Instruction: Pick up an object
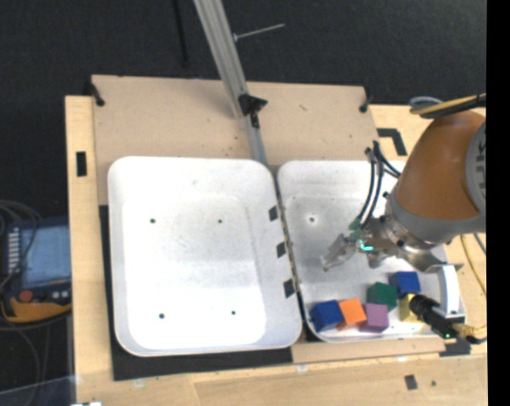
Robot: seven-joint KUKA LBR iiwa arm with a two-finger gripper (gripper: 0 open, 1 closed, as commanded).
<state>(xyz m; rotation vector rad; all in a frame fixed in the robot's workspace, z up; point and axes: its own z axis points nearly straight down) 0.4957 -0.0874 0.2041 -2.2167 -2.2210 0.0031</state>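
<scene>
Over the right bin [322, 189] our jaws [337, 255] hover above bare floor, grip state unclear, blocks [353, 313] bunched along the near wall.

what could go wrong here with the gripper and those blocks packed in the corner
1. The blue block, orange block and purple block touch in a row against the right bin's near wall, so a grasp may jam.
2. The gripper sits away from them over bare floor and may close on nothing.

Bench [195, 108]: I see a tan wooden top with a paler board across its far part.
On it: two shallow white bins, left bin [119, 227] and right bin [322, 180], touching side by side.
</scene>
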